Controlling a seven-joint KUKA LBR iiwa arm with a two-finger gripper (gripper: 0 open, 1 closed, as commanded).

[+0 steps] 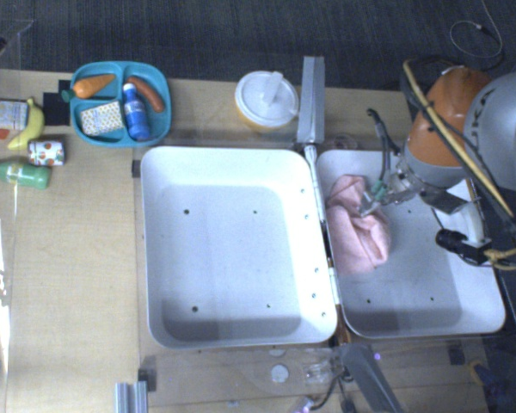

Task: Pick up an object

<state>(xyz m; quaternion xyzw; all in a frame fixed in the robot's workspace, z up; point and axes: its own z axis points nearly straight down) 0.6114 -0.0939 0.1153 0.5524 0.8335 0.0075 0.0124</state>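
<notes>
Two white bins (232, 166), one pink cloth (359, 231), end effector (374, 198) touching it, grip unclear

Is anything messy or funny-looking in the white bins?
A little. The crumpled pink cloth sits bunched up against the left wall of the right shallow white bin, not laid flat. The robot's claw is right at the cloth's top edge. Nothing looks spilled or broken.

A single fixed camera looks steeply down on the bench (69, 274) from above, seemingly tilted slightly toward the frame's top, where dark floor shows. Both white bins (232, 248) fill the centre and lower right; the arm (490, 127) enters at upper right.
</notes>
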